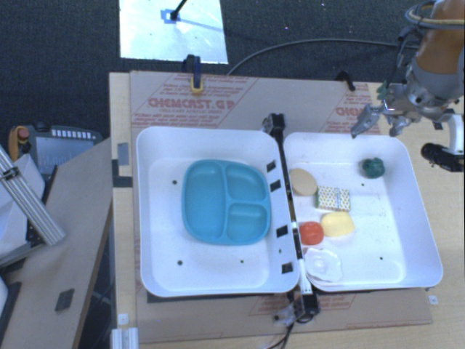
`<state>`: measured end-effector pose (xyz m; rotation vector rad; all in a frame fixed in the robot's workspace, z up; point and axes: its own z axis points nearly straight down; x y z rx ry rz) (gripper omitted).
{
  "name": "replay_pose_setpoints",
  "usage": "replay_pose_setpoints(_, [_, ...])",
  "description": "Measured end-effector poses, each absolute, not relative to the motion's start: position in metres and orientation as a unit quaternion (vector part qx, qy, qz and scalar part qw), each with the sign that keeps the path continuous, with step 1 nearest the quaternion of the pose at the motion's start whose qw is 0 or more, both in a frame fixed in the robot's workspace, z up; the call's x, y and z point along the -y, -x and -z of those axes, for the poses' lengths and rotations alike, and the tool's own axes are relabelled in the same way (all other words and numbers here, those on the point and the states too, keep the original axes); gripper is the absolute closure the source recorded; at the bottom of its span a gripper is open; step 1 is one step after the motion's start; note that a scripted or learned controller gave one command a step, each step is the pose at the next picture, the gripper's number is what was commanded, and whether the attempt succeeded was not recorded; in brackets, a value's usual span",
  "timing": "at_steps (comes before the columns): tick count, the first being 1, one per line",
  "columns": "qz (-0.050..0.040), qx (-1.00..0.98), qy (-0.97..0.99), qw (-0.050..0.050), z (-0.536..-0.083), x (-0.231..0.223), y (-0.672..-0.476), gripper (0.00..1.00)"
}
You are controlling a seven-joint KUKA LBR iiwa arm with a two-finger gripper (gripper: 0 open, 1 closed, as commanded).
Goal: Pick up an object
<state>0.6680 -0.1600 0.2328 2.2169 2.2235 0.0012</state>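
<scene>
Jaws: the gripper [379, 117] hangs over the far rim of the right bin [415, 217], its two fingers spread apart with nothing between them.
Nearest object: a dark green lump [373, 167] lies just toward the camera from the jaws, alone in the bin's far corner.
Lie: rounded, with no clear long axis.
Farther off: a tan disc [303, 182], patterned block [333, 198], yellow piece [337, 224] and red piece [311, 233] cluster by the divider.
Left bin: a blue plate [225, 201].
</scene>
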Motion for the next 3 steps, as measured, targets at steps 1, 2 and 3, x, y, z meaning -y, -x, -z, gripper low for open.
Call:
replay_pose_setpoints(1, [0.0001, -0.709, -0.705, 0.0, -0.188, 0.153, -0.665, 0.0])
replay_pose_setpoints(2, [0.0002, -0.708, -0.706, 0.0, -0.129, 0.152, -0.658, 0.0])
replay_pose_setpoints(3, [0.0002, -0.709, -0.706, 0.0, -0.083, 0.151, -0.659, 0.0])
